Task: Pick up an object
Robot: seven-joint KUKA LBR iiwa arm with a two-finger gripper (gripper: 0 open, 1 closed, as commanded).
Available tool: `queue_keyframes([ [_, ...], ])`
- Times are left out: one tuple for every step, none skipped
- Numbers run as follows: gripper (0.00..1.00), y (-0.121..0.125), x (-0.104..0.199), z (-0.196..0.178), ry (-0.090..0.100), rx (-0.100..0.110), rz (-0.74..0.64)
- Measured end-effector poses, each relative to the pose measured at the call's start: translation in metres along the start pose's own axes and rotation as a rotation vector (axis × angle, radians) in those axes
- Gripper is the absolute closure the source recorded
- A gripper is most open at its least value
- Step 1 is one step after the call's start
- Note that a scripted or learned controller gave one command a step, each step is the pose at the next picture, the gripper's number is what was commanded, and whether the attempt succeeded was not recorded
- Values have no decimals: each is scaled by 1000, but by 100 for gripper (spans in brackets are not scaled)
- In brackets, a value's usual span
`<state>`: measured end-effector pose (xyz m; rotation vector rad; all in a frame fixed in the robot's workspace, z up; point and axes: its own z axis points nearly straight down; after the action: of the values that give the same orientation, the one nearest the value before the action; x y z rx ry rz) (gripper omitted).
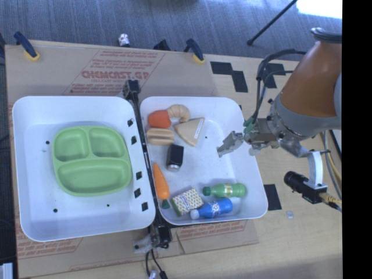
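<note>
The right bin (247,167) holds several small items: a red tomato-like piece (158,119), a croissant (179,111), a tan bun (160,135), a beige wedge (190,131), a black can (175,156), an orange carrot (161,182), a patterned box (187,201), a green bottle (225,190) and a blue bottle (212,208). My gripper (239,149) hangs over the bin's right side, above bare floor between the wedge and the green bottle. It is open with nothing between its fingers.
The left bin (29,208) holds a green divided plate (92,158). A black hinge strip (139,150) runs between the bins. The arm's orange band (311,80) and grey wrist come in from the right, over the bench edge.
</note>
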<state>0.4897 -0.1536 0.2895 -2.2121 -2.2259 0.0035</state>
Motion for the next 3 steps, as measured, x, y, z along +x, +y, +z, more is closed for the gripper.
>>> queue_keyframes([
  [0, 59, 27, 116, 0, 3, -1],
  [0, 102, 53, 199, 0, 3, -2],
  [100, 102, 52, 188, -1, 4, -4],
])
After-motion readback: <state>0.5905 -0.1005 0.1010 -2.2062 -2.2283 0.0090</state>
